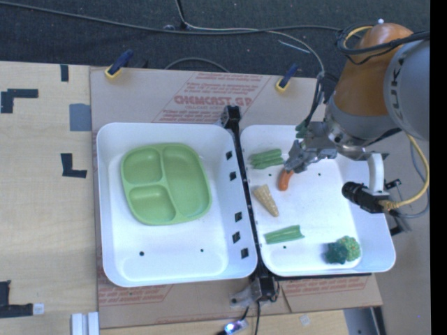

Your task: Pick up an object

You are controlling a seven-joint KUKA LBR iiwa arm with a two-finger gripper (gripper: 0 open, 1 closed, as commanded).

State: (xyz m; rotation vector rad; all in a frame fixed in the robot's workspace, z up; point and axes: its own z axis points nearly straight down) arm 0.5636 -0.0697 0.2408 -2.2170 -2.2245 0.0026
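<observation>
Green plastic broccoli floret (342,250) nearest | jaws (297,161) over small orange plastic carrot (284,180), opening unclear | carrot light, stiff, slippery; grip mid-body

Two bins (112,187), one plate (165,183), five vegetables (265,199)

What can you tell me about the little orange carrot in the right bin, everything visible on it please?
The carrot is a small orange piece, smooth and plastic-looking like toy food, tapering to a rounded lower end. It stands nearly upright in the picture, leaning slightly, in the upper left part of the right bin. Its top sits right under the gripper, whose tips overlap it; whether it is gripped is unclear. It lies just below the green bean pod and above the corn piece, touching neither.
</observation>
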